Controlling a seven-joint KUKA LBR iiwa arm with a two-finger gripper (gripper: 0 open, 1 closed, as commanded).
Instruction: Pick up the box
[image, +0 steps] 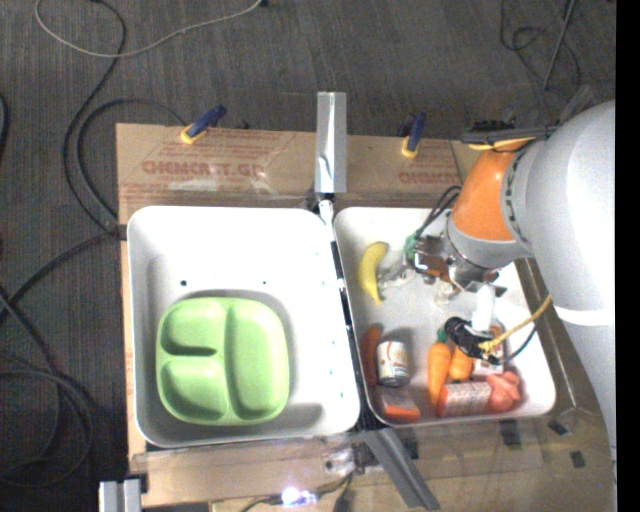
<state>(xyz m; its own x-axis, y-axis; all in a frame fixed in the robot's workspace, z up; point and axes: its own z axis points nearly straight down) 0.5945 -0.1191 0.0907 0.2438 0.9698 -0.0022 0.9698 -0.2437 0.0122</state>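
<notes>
Smooth, faintly glossy white plastic in the left bin (230, 250) and right bin (400, 225). Matt green plastic for the divided plate (225, 360) on the left. Rough brown cardboard (230, 165) beneath, far side; coarse grey carpet (300, 50) beyond.

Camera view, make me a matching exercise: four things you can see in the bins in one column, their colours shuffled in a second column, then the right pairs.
Things:
1. divided plate
2. banana
3. carrot
4. left bin

Colours:
A. orange
B. white
C. green
D. yellow

Pairs: 1-C, 2-D, 3-A, 4-B
</notes>
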